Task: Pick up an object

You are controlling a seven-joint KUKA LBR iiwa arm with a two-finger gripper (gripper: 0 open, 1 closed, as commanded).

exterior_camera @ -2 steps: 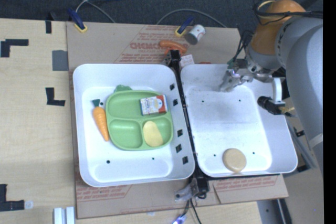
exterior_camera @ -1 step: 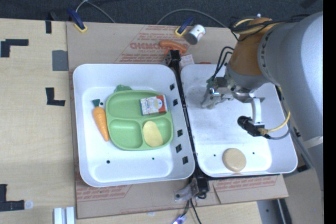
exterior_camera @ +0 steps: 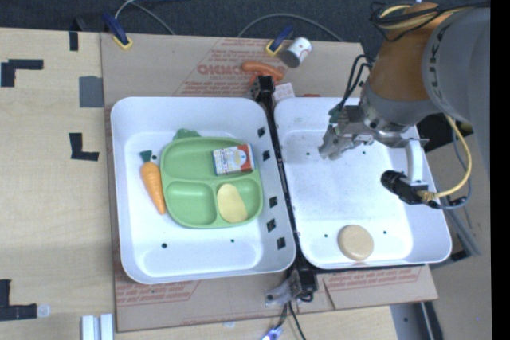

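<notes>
End effector (exterior_camera: pixel 333 146) mid R bin (exterior_camera: pixel 398 251) (roomy)

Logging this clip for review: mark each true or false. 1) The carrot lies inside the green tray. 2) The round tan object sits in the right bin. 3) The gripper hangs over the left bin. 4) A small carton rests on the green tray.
1) False: the carrot lies beside the green tray, on its left.
2) True: the round tan object is in the right bin.
3) False: the gripper is over the right bin.
4) True: the carton.
</notes>
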